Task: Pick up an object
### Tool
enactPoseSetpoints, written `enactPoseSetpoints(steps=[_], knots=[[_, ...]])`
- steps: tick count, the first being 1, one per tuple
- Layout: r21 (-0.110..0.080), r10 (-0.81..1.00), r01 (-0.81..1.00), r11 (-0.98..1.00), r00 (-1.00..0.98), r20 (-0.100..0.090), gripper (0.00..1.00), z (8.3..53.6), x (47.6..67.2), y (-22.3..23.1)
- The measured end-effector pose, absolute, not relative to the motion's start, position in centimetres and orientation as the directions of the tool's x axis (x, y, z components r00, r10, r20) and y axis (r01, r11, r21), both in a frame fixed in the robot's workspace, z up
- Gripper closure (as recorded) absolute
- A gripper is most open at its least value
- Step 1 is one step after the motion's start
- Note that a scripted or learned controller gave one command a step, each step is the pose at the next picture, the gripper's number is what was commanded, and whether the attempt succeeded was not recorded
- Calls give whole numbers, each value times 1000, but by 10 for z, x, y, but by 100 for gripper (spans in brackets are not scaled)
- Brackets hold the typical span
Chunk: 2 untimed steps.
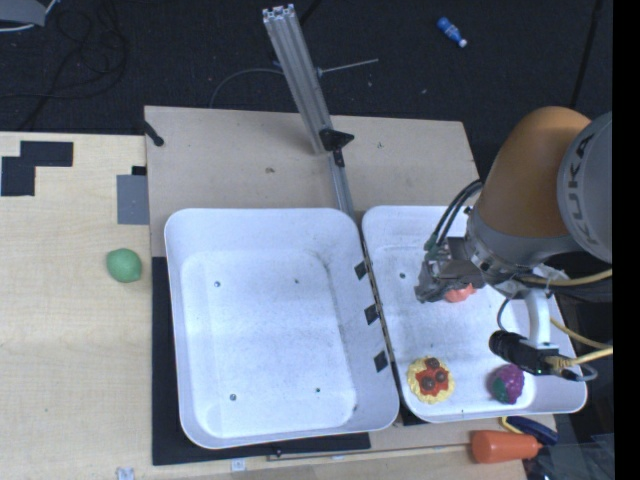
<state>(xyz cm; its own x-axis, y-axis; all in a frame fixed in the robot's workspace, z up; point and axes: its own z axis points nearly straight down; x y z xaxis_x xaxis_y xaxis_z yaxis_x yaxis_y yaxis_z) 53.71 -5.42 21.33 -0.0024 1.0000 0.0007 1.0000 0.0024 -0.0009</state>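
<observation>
The grey arm (pixel 545 193), with its orange band, reaches in from the right over the right-hand white bin (pixel 400 233). The claw (pixel 442 286) sits low in the middle of that bin, directly at a small orange-red object (pixel 460 293) that shows just beside its dark body; whether the claw is apart, together, or clamped on the object cannot be told. Near the bin's front edge lie a yellow piece with red spots (pixel 431 380) and a purple object (pixel 507 383), well apart from the claw. The left-hand white bin (pixel 262 323) adjoins it. On the surface (pixel 60 298) to the far left rests a green ball (pixel 124 265); an orange object (pixel 503 445) lies outside the right bin's front.
</observation>
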Motion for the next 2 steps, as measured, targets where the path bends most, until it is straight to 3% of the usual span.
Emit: enactPoseSetpoints(steps=[2], knots=[[0, 1000, 1000, 2, -2, 0, 100, 228, 523, 40]])
